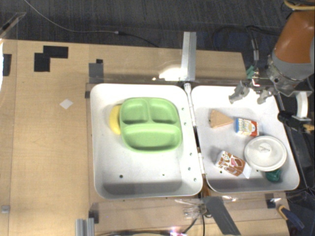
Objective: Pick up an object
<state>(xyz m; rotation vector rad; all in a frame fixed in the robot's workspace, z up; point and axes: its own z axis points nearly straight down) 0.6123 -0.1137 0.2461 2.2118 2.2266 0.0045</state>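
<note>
A patterned packet [231, 163] and a white lidded bowl [266, 152] are lying nearest in the right bin [294, 178]; beyond them are sitting a small carton [245, 127] and a tan wedge [220, 119]. Farthest, the end effector [251, 93] is hovering open and empty. Descending there, it is probably risking grabbing nothing.
</note>
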